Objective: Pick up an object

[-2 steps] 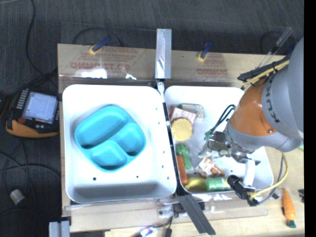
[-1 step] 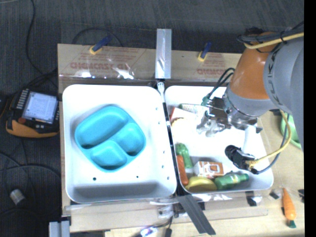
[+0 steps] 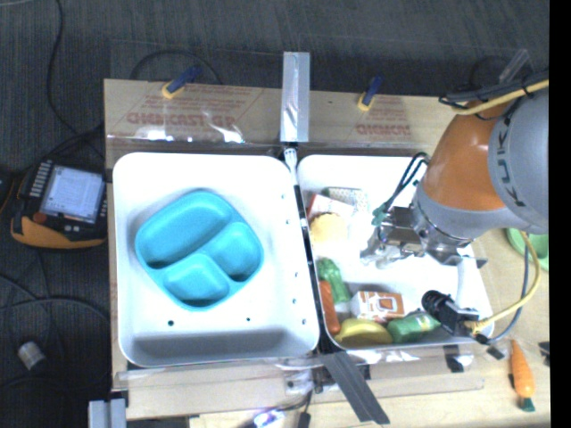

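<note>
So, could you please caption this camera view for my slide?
KUKA arm's gripper hovers over the toy-food-filled right bin; left bin holds a blue tray.

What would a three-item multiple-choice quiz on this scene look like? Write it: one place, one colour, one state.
1. The hand hangs above:
A. the left bin
B. the right bin
C. the floor

2. The divided tray is:
A. red
B. white
C. blue

3. The tray lies:
A. flat, hollows up
B. flipped over
C. on its edge

Answers: 1 B, it sits over the toy food there. 2 C, plainly light blue. 3 A, its compartments face the camera.
</note>
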### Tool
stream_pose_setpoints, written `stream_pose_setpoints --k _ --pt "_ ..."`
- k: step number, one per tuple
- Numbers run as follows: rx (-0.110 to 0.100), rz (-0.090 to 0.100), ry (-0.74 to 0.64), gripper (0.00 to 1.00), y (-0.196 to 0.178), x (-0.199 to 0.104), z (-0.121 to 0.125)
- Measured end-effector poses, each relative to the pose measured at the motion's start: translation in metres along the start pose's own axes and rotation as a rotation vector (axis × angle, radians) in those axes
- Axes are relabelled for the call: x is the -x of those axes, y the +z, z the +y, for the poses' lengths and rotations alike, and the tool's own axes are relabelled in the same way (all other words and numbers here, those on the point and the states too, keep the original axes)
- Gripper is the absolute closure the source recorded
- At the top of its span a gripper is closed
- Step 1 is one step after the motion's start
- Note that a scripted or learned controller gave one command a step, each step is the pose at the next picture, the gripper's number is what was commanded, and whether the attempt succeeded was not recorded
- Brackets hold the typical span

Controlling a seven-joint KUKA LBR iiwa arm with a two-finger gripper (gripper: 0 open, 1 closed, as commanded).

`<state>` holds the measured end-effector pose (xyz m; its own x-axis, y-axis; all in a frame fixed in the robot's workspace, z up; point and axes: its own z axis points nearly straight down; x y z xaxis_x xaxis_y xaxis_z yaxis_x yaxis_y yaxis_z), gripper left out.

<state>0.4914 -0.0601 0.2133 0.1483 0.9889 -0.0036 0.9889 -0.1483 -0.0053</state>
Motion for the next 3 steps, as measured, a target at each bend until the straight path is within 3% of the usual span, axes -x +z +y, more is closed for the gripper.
stream_pose_setpoints --k 1,2,3 --pt "0.003 -0.001 -0.282 1.0 0.001 -0.002 0.078" --pt "0.004 -0.001 -0.144 1.0 -0.123 -0.018 0.102" --pt "0.001 0.0 -0.114 1.0 -0.039 -0.055 0.071"
